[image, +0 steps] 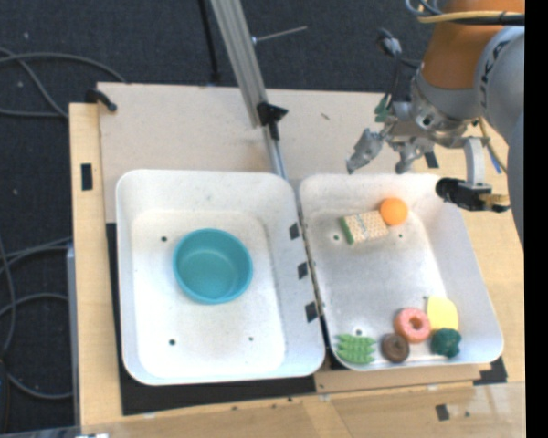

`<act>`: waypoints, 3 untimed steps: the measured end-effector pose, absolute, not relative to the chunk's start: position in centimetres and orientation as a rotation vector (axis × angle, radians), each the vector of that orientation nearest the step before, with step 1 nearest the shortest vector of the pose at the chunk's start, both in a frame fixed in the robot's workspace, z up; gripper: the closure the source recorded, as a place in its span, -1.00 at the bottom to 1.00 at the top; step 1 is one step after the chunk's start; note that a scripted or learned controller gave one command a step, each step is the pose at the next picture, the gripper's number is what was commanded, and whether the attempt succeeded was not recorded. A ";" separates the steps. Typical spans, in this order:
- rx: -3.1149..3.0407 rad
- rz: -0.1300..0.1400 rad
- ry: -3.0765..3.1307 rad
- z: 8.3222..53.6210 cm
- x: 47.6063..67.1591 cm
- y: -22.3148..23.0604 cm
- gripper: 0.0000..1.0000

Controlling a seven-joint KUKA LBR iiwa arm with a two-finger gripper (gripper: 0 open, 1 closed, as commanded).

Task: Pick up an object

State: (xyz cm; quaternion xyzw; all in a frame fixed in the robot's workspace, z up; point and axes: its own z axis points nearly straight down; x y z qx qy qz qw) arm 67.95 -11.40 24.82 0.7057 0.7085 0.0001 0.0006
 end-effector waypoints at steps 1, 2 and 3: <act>2.216 -0.001 2.224 24.8 67.9 -11.5 -1.00; 2.218 -0.007 2.225 20.3 68.3 -11.0 -1.00; 2.223 -0.010 2.222 14.0 67.9 -11.5 -1.00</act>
